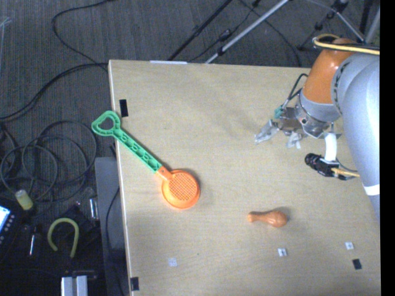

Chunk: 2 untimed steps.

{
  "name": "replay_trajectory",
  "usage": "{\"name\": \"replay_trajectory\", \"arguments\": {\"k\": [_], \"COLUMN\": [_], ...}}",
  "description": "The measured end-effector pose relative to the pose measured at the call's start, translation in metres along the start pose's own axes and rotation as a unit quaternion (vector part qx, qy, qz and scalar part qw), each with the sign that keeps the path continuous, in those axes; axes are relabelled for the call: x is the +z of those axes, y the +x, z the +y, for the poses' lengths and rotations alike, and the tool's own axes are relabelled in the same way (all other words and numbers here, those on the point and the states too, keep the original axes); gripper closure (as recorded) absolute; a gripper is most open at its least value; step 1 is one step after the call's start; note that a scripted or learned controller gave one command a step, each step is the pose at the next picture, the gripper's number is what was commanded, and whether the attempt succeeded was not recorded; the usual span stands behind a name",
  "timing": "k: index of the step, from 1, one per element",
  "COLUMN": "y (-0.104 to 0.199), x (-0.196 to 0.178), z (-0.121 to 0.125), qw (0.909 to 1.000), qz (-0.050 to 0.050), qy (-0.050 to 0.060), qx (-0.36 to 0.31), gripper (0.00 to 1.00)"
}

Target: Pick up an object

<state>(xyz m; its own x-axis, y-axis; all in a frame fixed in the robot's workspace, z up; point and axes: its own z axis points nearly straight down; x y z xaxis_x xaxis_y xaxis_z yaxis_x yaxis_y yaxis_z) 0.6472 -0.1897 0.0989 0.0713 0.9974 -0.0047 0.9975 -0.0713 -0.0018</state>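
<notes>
Jaws spread apart and holding nothing: our gripper (279, 135) hangs above bare bench (210, 97). Farthest from the jaws, to their left and nearer the camera, lies the green-handled orange strainer (151, 162), its head flat. Closer, almost straight below them in view, lies the small orange drumstick (270, 217). We should centre over its thick end before lowering
</notes>
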Motion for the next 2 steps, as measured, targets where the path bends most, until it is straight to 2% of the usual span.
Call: {"name": "replay_trajectory", "arguments": {"k": [1, 2], "y": [-0.028, -0.031], "x": [-0.014, 0.005], "z": [0.024, 0.024], "qw": [0.9941, 0.9552], "qz": [0.000, 0.001], "qy": [-0.002, -0.001], "qx": [-0.109, -0.296], "gripper": [0.00, 0.00]}}
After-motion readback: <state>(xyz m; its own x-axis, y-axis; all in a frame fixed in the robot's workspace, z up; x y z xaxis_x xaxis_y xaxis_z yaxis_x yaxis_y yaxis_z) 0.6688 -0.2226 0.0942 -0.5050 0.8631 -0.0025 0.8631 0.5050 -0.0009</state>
